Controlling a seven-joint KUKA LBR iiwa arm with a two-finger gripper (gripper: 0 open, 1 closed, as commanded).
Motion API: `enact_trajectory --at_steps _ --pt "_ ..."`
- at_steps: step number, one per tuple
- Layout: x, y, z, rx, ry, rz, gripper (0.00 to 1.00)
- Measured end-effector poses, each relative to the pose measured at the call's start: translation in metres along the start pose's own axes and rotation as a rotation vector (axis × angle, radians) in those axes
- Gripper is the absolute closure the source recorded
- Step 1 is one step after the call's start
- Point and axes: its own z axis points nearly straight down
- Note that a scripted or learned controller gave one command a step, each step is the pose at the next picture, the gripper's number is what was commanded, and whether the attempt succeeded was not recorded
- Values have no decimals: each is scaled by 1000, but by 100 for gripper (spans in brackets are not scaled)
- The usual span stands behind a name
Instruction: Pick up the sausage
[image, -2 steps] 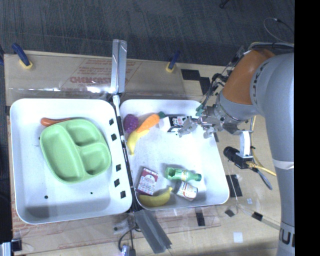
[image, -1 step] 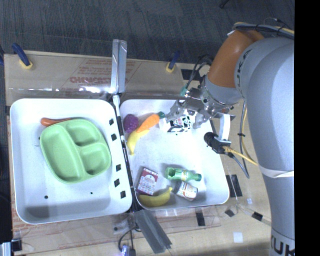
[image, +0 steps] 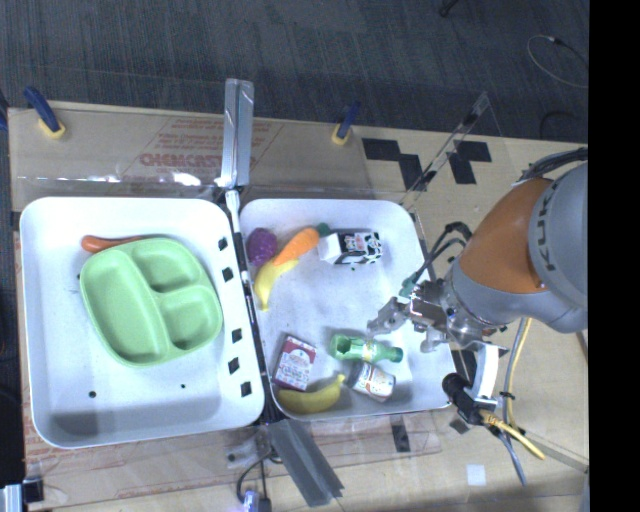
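Observation:
The sausage (image: 108, 242) is a thin orange-brown link in the left bin (image: 50, 330). It lies along the far edge of a green divided plate (image: 150, 300), which partly hides it. My gripper (image: 405, 312) hangs over the right side of the right bin (image: 400, 225), just above a green bottle (image: 366, 349). That puts it far to the right of the sausage. Nothing shows in its grasp.
The right bin holds purple grapes (image: 262, 243), a carrot (image: 297, 245), a yellow fruit (image: 264, 283), a cow-print carton (image: 351, 246), a red box (image: 294, 362), a banana (image: 310, 396) and a can (image: 375, 382). A metal divider (image: 236, 150) stands between the bins.

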Motion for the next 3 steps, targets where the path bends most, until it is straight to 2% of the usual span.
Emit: enact_trajectory --at_steps 1,2,3 --pt "58 18 75 -1 1 -199 0" --pt "111 47 74 -1 0 -150 0" --pt "37 12 -27 -5 -1 -419 0"
